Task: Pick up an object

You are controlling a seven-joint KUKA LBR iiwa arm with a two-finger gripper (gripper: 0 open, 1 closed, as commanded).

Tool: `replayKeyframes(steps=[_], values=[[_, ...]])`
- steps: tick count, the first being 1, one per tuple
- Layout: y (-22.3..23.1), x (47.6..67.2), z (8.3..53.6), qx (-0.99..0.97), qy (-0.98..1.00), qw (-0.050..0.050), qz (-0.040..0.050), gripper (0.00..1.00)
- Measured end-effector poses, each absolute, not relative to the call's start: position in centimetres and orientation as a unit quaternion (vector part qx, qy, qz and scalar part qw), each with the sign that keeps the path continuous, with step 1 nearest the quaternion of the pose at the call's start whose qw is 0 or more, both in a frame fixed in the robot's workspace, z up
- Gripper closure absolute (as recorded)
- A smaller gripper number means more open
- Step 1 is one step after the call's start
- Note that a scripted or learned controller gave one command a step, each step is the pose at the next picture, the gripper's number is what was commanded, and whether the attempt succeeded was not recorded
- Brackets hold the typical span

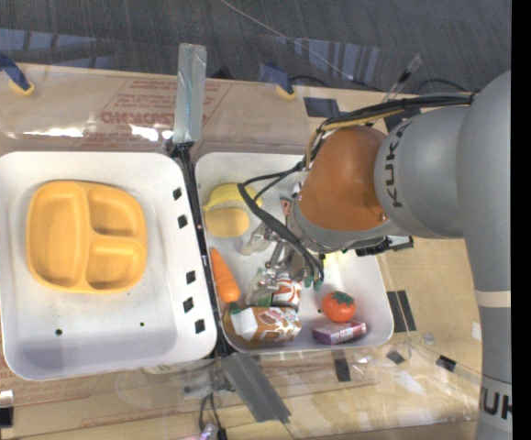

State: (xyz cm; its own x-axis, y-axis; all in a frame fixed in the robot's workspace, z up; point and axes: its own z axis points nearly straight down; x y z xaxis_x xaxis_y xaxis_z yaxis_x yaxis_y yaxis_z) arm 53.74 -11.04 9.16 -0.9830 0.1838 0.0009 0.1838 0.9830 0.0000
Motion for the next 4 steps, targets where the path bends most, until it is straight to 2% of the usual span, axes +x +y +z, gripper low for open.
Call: replayKeyframes(steps=[1,2,3,4], values=[[-16.0,63.6,18.2,-0.142,-0.99,-0.006,0.0011,0.0],[-21.1,62.1,9.1,-0.073,-0.997,0.001,0.0002,0.0],[-21.0,62.3,9.3,-0.072,-0.997,-0.002,0.0004,0.0],[-20.8,59.5,9.3,-0.098,-0.995,-0.001,-0.0001,0.0]])
